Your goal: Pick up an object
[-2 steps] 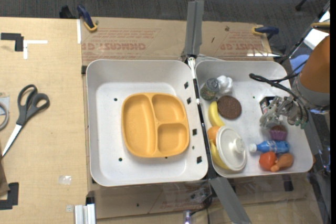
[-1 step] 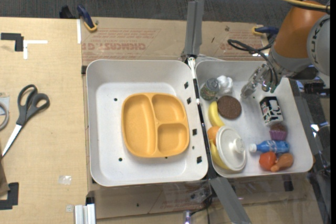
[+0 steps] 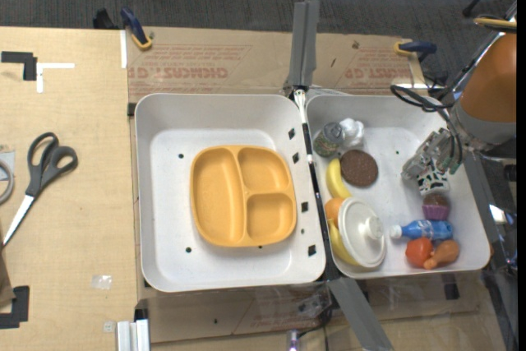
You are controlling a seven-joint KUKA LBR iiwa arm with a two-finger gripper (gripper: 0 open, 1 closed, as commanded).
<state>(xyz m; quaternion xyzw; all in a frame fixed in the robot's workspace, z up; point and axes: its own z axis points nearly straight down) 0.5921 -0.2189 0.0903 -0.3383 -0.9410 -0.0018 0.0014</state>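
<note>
gripper (image 3: 431,163) sits hard against the right bin's (image 3: 386,106) right wall, bare floor just to its left; can't tell its grip; black-and-white toy (image 3: 433,180) touching right below it, brown cookie (image 3: 359,167) further left

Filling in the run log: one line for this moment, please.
arm: over right bin | hand: low at right side, above black-and-white toy | grasp: unconfirmed | left bin: yellow tray

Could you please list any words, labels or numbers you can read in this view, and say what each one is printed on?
Red print on the cardboard sheet behind the left bin: upside down and too blurred to read for certain.
More red print on the cardboard behind the right bin: also unreadable.
No other text is readable.
</note>
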